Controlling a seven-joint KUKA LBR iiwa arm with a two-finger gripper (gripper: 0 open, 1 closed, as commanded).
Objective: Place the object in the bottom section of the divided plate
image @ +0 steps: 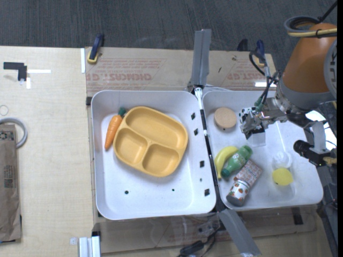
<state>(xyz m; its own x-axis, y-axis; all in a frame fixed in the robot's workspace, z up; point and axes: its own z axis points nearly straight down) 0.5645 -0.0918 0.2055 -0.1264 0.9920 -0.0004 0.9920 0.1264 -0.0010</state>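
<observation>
Gripper point(252, 123) hovers over the right bin point(308, 199), nothing seen between its fingers; I cannot tell if they are spread.

From the overhead camera: the divided plate point(151, 141) lies in the left bin point(104, 197), well to the gripper's left. Candidate objects, a brown disc point(225, 118) beside it and a banana point(224, 158) just below, lie nearer.

Red print on cardboard sheet point(161, 68) behind bins, upside down, reads roughly "CHEMCAST GP", not fully legible. Small can point(239, 190) in right bin: label present, text too small. Brown paper bag point(8, 181) far left: print unreadable.
</observation>
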